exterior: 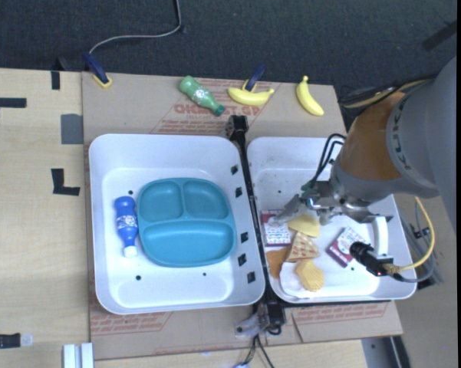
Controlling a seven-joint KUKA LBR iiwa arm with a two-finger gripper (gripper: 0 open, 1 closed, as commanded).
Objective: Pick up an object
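Observation:
My gripper point(310, 208) hangs low over the middle of the right bin point(291, 153), reaching in from the right. Just beneath it lies a pale yellow wedge point(305, 225); whether they touch is unclear. In front of the wedge lie an orange waffle-like slice point(301, 248) and a yellow lump point(311, 276). A red and white packet point(274, 232) is to the left, a maroon packet point(341, 245) to the right. An orange piece point(274, 261) rests by the bin's left wall.
The left bin point(107, 159) holds a blue divided plate point(188, 221) and a blue bottle point(126, 225). Behind the bins, on the cardboard, lie a green bottle point(201, 96) and two bananas point(250, 95) point(309, 96). A black divider point(244, 182) runs between the bins.

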